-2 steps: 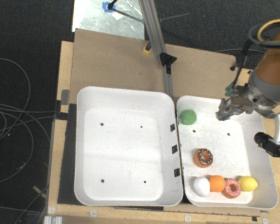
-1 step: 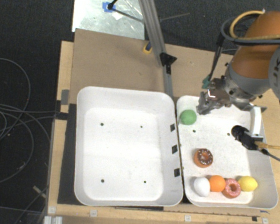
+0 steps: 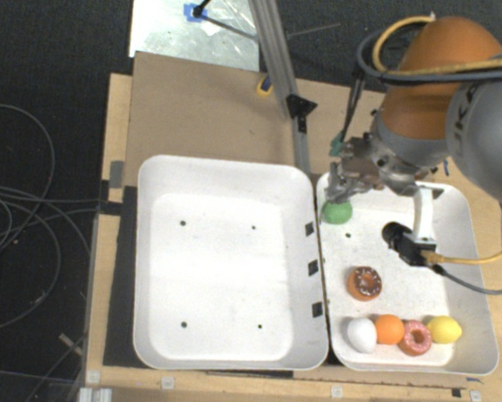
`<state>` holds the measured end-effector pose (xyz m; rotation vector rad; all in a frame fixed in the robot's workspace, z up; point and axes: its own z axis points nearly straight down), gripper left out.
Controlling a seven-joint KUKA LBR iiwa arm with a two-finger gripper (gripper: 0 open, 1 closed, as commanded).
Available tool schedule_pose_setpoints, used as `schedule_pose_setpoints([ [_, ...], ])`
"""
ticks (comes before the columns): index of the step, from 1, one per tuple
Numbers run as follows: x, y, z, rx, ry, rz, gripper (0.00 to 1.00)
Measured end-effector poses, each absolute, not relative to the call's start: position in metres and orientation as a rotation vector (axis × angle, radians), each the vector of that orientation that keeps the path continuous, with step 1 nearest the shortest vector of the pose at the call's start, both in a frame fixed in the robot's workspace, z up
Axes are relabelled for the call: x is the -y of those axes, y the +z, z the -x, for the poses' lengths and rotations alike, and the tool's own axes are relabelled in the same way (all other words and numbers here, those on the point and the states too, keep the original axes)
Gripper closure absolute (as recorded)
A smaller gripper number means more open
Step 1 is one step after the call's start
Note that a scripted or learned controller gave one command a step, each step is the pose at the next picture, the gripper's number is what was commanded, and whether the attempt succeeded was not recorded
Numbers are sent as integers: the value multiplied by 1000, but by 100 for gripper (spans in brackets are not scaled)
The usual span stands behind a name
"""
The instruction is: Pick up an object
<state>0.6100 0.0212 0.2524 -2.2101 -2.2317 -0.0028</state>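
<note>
Left bin bare; toys crowding right bin's front.

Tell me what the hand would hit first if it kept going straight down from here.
Most likely the green ball right under the hand at the right bin's far left corner; how much gap remains is unclear.

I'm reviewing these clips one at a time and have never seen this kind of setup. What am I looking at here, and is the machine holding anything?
This is a single picture from a camera fixed above a bench, looking down at a slant. The big grey and orange shape at upper right is a robot arm reaching in. Its claw hangs at the far corner of the right bin, just above a green ball. Whether the claw grips the ball cannot be told from here. The same bin also holds a brown doughnut and, along its near edge, a white egg, an orange, a pink doughnut and a lemon. The left bin sits beside it.
</note>
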Motion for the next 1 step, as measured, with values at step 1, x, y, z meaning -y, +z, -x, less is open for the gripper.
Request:
schedule_pose_setpoints([
  [1,-77,237,-623,2233,-4,2209,100],
])
